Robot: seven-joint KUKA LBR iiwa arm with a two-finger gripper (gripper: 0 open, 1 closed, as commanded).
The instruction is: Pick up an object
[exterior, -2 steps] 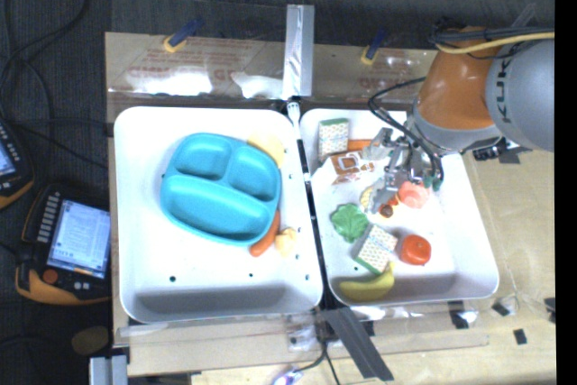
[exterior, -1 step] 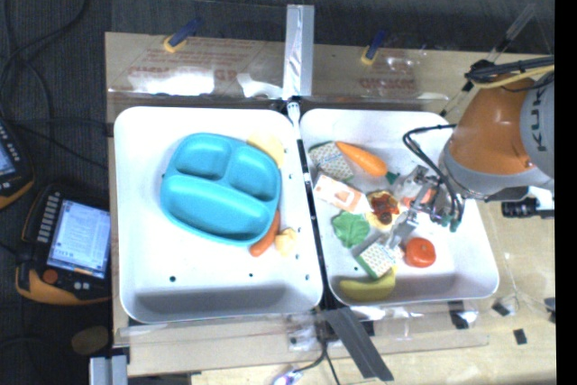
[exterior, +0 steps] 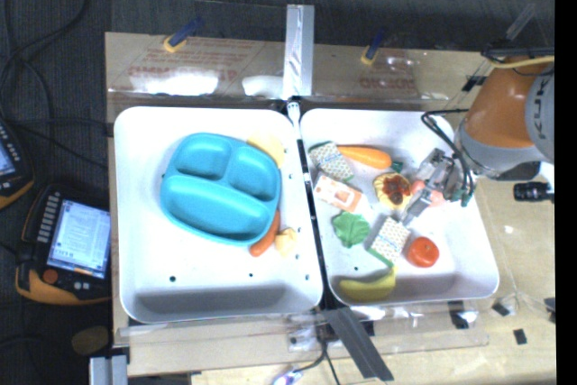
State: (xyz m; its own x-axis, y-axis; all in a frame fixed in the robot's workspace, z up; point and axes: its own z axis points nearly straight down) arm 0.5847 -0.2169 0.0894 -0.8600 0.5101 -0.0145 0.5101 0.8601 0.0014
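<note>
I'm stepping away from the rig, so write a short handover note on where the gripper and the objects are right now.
Gripper: low over the right white bin, among the toys near its right side. Nothing visibly held between its fingers.

Right bin: orange plastic carrot, small pizza-slice toy, green leafy toy, red tomato, yellow banana, two checkered packets, orange-and-white carton.

Left white bin: blue divided plastic tray, with small orange and yellow pieces at its right edge.

Done: arm is down in the right bin. Left: grip one object and lift it clear.
</note>
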